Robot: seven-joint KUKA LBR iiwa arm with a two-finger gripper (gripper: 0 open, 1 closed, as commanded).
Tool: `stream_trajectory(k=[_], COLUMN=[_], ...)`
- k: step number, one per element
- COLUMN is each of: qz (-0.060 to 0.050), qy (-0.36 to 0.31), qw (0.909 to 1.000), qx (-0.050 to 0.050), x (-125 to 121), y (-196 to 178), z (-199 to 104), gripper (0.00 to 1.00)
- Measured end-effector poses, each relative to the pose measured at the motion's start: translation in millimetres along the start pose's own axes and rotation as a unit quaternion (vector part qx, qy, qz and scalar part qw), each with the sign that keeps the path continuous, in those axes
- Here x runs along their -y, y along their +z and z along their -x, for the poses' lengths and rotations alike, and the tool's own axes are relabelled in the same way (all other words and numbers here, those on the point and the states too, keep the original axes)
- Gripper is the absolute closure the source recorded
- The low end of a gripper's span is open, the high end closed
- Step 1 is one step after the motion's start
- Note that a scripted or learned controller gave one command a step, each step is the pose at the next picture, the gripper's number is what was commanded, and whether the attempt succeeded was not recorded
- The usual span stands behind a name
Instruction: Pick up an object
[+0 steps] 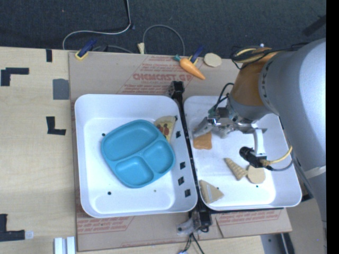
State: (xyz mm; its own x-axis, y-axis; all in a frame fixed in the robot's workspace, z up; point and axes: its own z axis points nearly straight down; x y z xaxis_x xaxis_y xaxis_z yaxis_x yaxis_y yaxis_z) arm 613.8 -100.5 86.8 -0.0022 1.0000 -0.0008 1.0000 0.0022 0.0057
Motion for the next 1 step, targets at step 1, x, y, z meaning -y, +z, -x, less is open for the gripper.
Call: stream_trajectory(k=[1], qz=[0.001], qy=[0.001], qw=[1.0000], qx=[0.002], x=[6.3], y=[-0.2], z=[-3.6], gripper=[0.00])
